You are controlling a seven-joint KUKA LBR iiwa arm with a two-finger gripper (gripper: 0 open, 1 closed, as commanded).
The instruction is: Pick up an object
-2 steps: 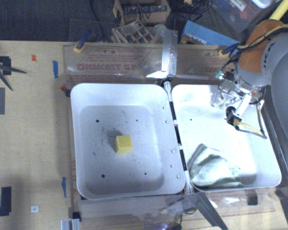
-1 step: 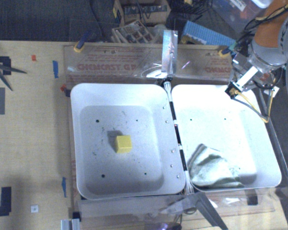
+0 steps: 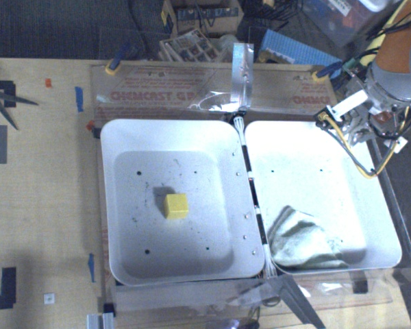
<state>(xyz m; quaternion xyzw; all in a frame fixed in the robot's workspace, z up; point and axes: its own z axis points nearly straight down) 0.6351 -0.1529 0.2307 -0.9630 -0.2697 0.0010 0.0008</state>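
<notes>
A small yellow block (image 3: 177, 205) lies in the middle of the left bin (image 3: 123, 142). A crumpled grey-white cloth (image 3: 301, 240) rests in the near left corner of the right bin (image 3: 370, 204). My gripper (image 3: 362, 129) hangs over the far right edge of the right bin, under the grey wrist with its orange band, tangled in yellow and white cables. It is well away from both the cloth and the block. Nothing shows in its grasp.
A clear upright divider (image 3: 241, 81) stands behind the seam between the bins. Beyond the bench's back edge are cables, boxes and a blue panel (image 3: 288, 50). A wooden table surface (image 3: 34, 184) extends left of the bins.
</notes>
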